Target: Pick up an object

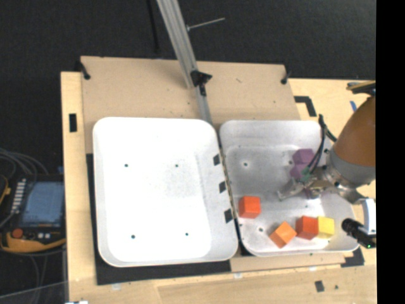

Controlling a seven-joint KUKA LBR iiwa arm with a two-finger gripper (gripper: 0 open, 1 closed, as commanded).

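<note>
Reaching in from three o'clock, the arm lowers its pincer, spread impossible to tell, beside a purple block in the right bin, seemingly approaching; next, centre over it and close.

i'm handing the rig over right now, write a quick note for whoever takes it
Gripper: low in the right bin, beside the purple block; no block seen held.
Blocks, all in the right bin: orange cube near the left wall; orange block, red cube and yellow cube along the near edge; purple block toward the far right.
Left bin: white, beside the right one.
Done: nothing lifted yet.
Left: grasp one block and raise it.
</note>
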